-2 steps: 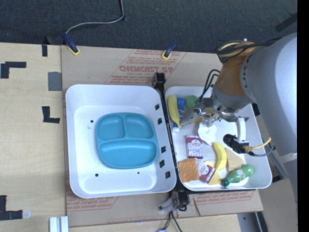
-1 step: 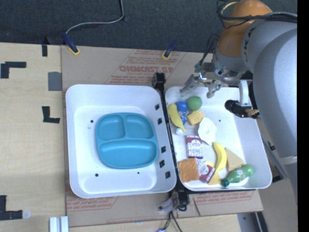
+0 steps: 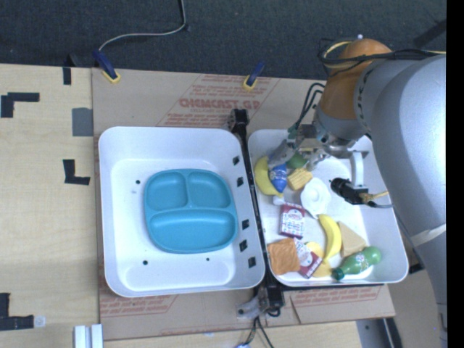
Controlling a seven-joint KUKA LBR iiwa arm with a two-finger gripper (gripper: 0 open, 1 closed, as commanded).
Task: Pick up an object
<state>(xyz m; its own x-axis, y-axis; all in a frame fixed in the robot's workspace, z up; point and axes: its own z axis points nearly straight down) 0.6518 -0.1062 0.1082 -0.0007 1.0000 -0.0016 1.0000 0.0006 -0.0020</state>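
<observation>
Tool [image 3: 293, 159] buried in right bin [image 3: 395, 263] clutter, fingertips hard to discern.

A blue divided plate [image 3: 191, 210] is lying in the middle of the left white bin [image 3: 116, 151]. The bin is sitting on a brown cardboard sheet [image 3: 181, 96] with red printing, which is covering the pale wooden bench [image 3: 36, 216]. Two blue and yellow clamps [image 3: 107, 69] are gripping the cardboard's far edge. A thin white cable [image 3: 174, 17] is trailing across dark carpet beyond.
</observation>
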